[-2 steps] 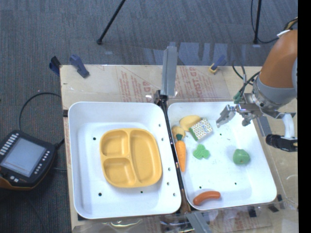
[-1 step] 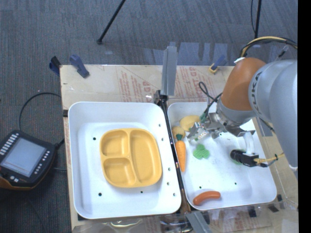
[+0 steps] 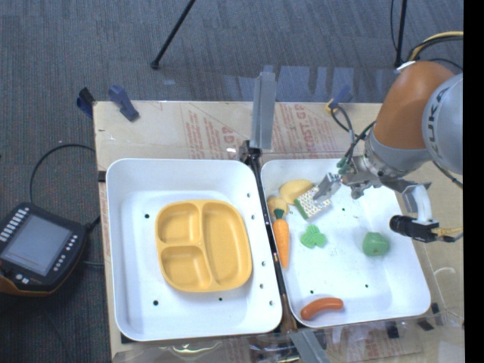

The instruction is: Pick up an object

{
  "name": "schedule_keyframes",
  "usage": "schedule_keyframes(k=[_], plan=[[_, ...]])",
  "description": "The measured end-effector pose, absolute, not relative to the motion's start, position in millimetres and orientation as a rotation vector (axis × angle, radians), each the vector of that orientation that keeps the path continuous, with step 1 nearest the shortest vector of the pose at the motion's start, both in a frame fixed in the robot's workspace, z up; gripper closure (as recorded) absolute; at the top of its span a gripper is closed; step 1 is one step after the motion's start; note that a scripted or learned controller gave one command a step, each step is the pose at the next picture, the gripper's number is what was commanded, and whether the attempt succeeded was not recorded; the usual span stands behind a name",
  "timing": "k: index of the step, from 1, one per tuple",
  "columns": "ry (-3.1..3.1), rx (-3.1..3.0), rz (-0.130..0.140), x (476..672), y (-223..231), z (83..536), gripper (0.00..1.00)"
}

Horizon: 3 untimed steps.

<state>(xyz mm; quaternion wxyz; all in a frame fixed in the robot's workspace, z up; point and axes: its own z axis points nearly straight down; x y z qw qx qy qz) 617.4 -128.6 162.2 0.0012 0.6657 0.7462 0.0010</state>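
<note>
Gripper (image 3: 327, 190) lowered at upper left of right bin (image 3: 412, 297), fingers pinching a checkered green-white block (image 3: 310, 202) beside yellow toy food (image 3: 293, 190). Toy carrot (image 3: 281, 240), broccoli (image 3: 313, 238), green pepper (image 3: 375, 243), sausage (image 3: 322, 307) loose nearby.

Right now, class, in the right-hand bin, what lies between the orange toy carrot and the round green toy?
In the camera view, a small green broccoli-like toy lies between the orange toy carrot and the round green toy.
</note>
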Motion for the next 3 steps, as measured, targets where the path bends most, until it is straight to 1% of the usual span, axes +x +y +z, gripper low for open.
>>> schedule_keyframes(k=[1, 2, 3], plan=[[2.384, 2.056, -0.005, 591.1, -104.9, 83.8, 0.0], [2.382, 2.066, -0.006, 591.1, -106.1, 90.7, 1.0], [2.328, 2.105, 0.008, 623.0, -45.1, 190.0, 1.0]])
